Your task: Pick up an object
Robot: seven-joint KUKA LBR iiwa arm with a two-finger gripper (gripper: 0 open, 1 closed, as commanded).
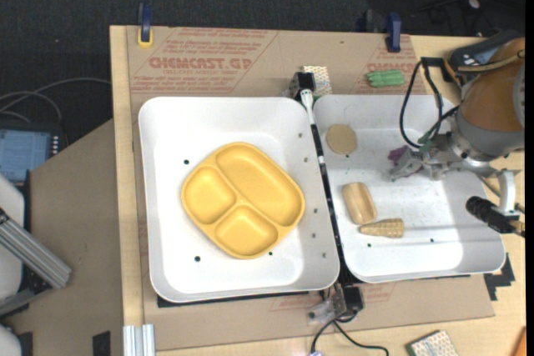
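Bench (209, 62): brown board surface printed with red lettering, held by blue clamps at its far edge; it bears two shallow white bins side by side.
Left bin (167, 246): holds one yellow divided tray (242, 198) with three compartments, lying flat near the bin's centre and turned at an angle to the bin walls.
Right bin (442, 250): holds three loose items in its left half, plus the arm's working end at its far right.
Round tan disc (340, 138): lies flat near the far left corner of the right bin, apart from the other items.
Tan bread-shaped piece (359, 202): lies nearer the front, just beside the bin's left wall.
Waffle cone (383, 228): lies on its side just in front of the bread-shaped piece, tip pointing left; whether the two touch cannot be told.
Arm (492, 104): enters from the right, orange band visible above the wrist, with a black cable looped over it.
Gripper (415, 161): low over the far part of the right bin, right of the disc and well apart from the cone; nothing is seen between its fingers, and whether the fingers are apart or together cannot be told.
Green object (384, 78): rests on the bench beyond the right bin.
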